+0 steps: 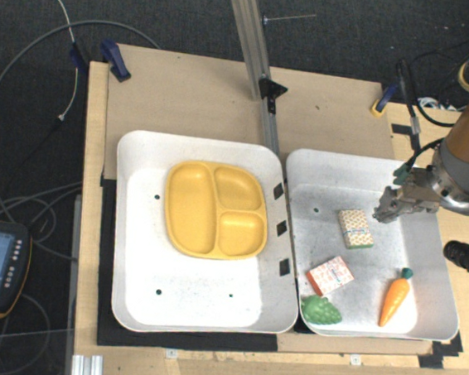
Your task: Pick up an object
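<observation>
A small speckled block (355,228) lies tilted near the middle of the right bin (319,171), a boxy shape with pale dotted faces. The jaws (386,208) hang just to its right and a little farther back, over the bin floor; whether they are parted or closed cannot be told from here, and nothing shows between them. Nearer, a flat red-and-white packet (330,276) rests at a slant, and a lumpy green vegetable toy (321,311) sits at the bin's near left corner. A smooth orange carrot (395,298) with a green top lies upright-looking toward the near right edge. The items are well apart, with bare white floor around the block on its far and left sides. The left bin (132,213) holds a glossy yellow divided plate (215,210) with rounded corners. Both bins sit on a brown counter (187,86), with a metal post (251,26) rising at the far side and cables (25,119) lying off to the left
</observation>
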`<action>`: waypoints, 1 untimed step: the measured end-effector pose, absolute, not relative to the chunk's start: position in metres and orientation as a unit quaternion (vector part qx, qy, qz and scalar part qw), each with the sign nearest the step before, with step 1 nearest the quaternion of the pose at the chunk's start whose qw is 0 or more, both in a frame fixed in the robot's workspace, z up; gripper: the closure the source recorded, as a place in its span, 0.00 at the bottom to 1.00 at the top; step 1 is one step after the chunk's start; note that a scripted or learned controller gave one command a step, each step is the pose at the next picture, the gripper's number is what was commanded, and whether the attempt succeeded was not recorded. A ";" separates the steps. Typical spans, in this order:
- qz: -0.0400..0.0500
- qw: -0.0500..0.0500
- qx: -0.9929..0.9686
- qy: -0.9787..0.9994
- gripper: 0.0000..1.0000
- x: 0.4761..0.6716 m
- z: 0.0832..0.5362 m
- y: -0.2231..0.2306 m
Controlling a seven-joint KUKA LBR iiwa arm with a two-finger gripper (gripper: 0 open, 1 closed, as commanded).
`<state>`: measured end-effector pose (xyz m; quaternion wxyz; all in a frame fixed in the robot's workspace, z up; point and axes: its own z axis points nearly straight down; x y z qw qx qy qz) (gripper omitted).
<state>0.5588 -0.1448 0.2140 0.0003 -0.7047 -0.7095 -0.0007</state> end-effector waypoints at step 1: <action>-0.001 0.000 -0.705 -0.710 1.00 0.577 0.208 -0.097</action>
